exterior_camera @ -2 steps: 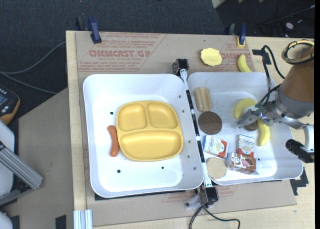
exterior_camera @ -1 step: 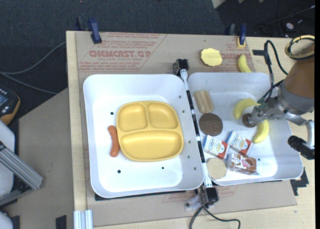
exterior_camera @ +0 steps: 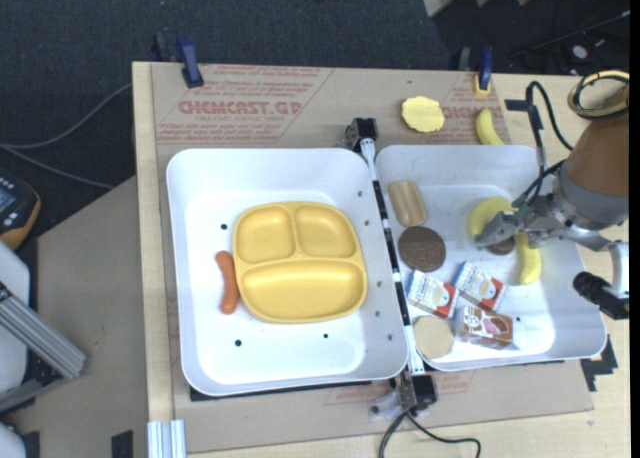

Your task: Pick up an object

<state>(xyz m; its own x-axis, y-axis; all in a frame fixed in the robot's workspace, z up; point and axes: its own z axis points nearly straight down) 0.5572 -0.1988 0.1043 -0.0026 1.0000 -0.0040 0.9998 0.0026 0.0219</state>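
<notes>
The grey claw (exterior_camera: 503,232) sits low in the right white bin (exterior_camera: 450,161), over a yellow rounded piece (exterior_camera: 487,214); whether it grips anything cannot be told. A yellow banana (exterior_camera: 528,264) lies just beside it.

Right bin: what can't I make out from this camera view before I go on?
- Pincer: fingertips blurred and small, so open or shut cannot be told, nor whether it touches the yellow piece under it.
- Banana: upper end covered by the wrist.
- Cartons: print too small to read.
- Arm: cut off at the right edge.
</notes>
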